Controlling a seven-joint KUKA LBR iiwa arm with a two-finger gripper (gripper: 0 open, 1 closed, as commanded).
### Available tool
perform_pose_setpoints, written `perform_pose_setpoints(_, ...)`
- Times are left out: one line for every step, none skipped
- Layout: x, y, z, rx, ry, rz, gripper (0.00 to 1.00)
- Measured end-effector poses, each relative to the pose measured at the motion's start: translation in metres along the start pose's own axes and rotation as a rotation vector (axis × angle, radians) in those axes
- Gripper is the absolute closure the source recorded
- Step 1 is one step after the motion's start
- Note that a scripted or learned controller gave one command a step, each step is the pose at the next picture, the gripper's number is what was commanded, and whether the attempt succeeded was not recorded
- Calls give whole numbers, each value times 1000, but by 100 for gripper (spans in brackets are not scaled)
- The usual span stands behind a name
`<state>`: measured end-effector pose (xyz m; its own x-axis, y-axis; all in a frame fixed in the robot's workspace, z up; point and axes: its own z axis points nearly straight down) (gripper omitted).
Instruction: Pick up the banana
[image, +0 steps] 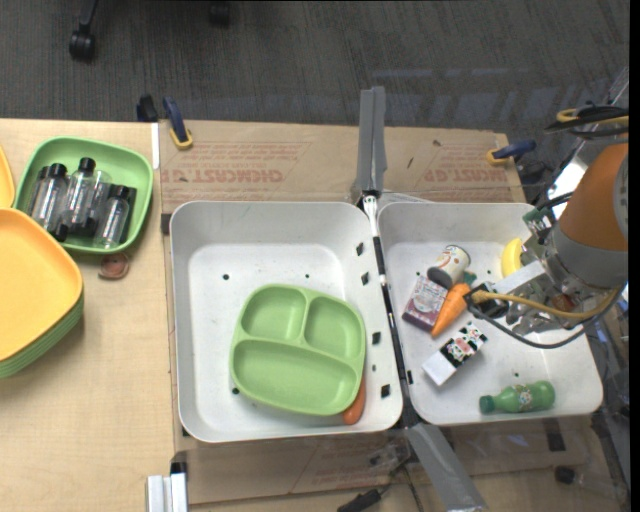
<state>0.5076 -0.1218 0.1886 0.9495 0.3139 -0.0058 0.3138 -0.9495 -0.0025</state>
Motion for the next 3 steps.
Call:
perform_pose_setpoints(-10,21,80,2,0,109,100)
perform_pose_setpoints(-36,94,77,1,2,61,100)
perform_pose_setpoints(18,111,0,-1,2,-84,100)
